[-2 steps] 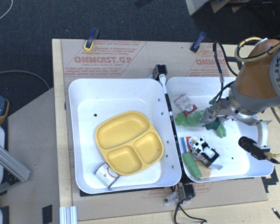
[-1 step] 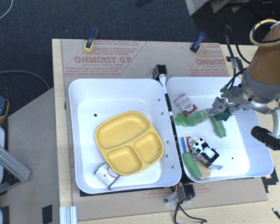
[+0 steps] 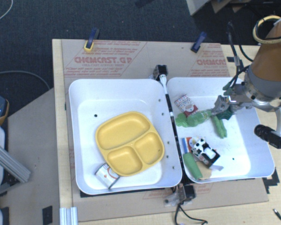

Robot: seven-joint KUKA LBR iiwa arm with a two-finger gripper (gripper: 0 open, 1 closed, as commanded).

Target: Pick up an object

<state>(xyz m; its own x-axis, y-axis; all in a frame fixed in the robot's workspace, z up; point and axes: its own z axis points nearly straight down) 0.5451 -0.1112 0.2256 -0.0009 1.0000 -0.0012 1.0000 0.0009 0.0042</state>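
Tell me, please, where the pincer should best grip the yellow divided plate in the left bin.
Probably the raised outer rim of the yellow plate, from above. It lies flat and wide, so only the rim is thin enough; its upper-left edge has bare bin floor beside it.

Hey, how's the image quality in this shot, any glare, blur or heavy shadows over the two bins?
Camera view: lighting is even and soft, shadows faint; the left bin and right bin are bright white, near washed out, though without hard glare; the yellow divided plate is fairly crisp; the small items beside the gripper look soft and low in detail.
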